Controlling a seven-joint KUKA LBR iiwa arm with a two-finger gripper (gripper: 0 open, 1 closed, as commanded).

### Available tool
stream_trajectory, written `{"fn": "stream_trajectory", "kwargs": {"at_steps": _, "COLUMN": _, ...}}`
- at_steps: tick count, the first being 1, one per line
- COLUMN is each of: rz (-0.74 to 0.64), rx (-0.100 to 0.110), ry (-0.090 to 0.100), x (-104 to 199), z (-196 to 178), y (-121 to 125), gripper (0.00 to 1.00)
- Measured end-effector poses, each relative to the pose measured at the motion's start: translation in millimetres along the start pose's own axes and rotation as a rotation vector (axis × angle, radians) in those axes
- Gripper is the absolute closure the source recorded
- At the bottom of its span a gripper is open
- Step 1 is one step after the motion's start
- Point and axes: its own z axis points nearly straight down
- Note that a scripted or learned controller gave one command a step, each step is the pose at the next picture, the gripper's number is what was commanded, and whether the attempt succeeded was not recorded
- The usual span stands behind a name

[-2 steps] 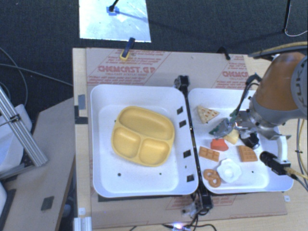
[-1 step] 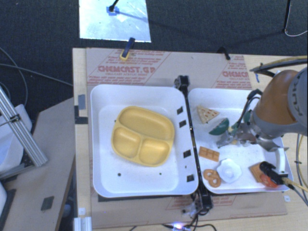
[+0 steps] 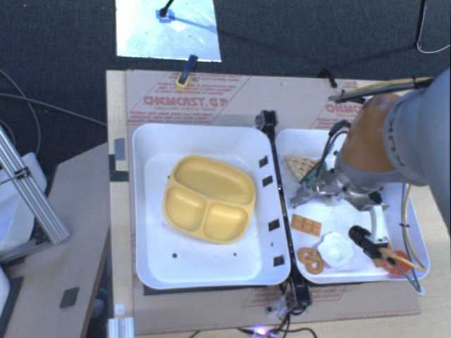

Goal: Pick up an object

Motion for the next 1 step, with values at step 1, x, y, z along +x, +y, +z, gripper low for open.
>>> {"fn": "stream_trajectory", "kwargs": {"at_steps": 1, "rz": 0.013, "rx": 0.004, "ry": -0.001, "x": -72.0, "z": -0.3, "y": -34.5, "gripper": 0.0}}
